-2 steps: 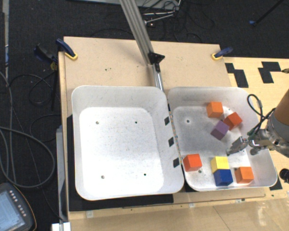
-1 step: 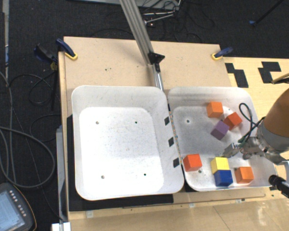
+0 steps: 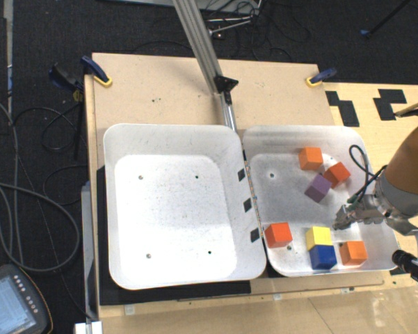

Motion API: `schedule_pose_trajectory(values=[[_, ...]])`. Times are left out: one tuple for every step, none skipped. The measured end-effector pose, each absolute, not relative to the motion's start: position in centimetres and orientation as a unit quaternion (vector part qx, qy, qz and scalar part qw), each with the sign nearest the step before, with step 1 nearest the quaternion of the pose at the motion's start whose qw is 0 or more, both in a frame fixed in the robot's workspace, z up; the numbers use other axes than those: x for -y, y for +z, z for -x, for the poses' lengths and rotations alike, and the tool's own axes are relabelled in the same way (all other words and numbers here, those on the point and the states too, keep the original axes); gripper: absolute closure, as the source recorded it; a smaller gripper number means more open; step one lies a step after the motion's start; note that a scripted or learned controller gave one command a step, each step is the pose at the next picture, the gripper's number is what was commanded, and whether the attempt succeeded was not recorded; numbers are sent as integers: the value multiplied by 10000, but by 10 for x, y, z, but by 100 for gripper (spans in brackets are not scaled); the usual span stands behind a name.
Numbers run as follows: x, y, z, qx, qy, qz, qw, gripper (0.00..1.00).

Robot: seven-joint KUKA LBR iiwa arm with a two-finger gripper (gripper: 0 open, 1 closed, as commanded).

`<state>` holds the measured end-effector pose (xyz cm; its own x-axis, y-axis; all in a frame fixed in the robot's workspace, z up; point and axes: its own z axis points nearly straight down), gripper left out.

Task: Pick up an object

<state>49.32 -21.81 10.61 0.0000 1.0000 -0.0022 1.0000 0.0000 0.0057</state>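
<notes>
- The arm's jaws (image 3: 349, 214) hang over the right bin (image 3: 264, 186), near its right edge; I cannot tell their state.
- Blocks lie apart in that bin: orange (image 3: 310, 158), purple (image 3: 318, 187), yellow (image 3: 318, 237), blue (image 3: 323, 257).

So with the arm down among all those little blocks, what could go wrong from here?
1. The gripper sits between the purple block and the low orange block, over bare bin floor, so it may close on nothing.
2. The yellow block touches the blue block; reaching for one could shove the other.
3. The low orange block lies near the right bin's rim, leaving little room for the gripper.
</notes>
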Motion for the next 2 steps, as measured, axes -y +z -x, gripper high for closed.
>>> schedule_pose_trajectory(values=[[211,152,-496,-7082,11,-7060,31,100],[212,215,-494,-7082,14,-7060,40,100]])
